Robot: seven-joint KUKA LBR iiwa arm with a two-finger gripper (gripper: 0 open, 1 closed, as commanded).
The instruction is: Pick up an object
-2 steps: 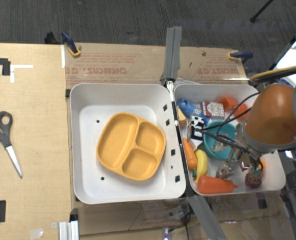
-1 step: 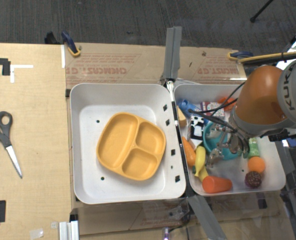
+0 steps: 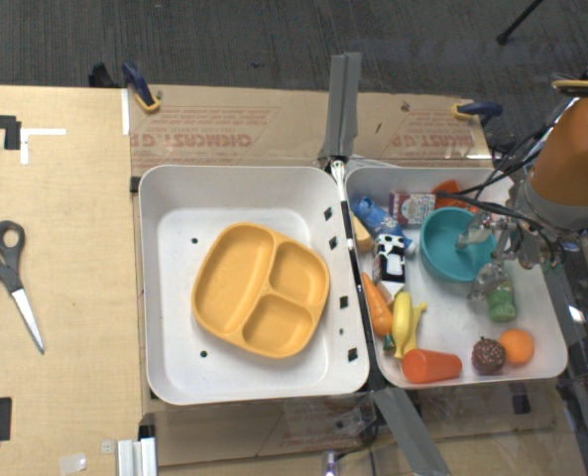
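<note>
- The left bin is holding one thing, a yellow divided plate, lying flat near its middle; it looks like a place where a picked object could be set down.
- The right bin is carrying the crowd of small objects, probably so that the arm, which is reaching in from the right, can choose among them.
- Along the inner wall a carrot, a banana and a black-and-white toy are lying close together, some touching.
- At the near edge an orange cup is lying on its side, with a dark round fruit and an orange ball beside it.
- A teal bowl is standing upright in the far half, and a green object is lying just beside it toward the front.
- The arm is bending down over the right bin, its orange band at the right edge of the view.
- The gripper is hanging at the teal bowl's right rim, just above the green object.
- Cables and metal parts are covering its tip, so I cannot tell if it is spread or pressed together, or if it is pinching anything.
- In my judgement, the green object or the bowl's rim is the likely target.
</note>
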